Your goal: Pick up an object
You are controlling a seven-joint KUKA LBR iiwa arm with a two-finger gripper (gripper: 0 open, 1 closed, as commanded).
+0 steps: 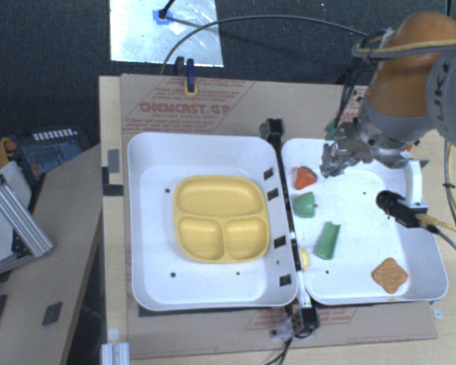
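Claw (333, 160): over the right bin (433, 276), at 11 o'clock; can't tell if it grips.
Toys: red one (305, 177) just beside claw.
Board (213, 101): says "CHEMCAST GP".

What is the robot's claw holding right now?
Nothing that I can see. The gripper hangs over the right bin, beside the orange-red toy, with no object between its fingers.
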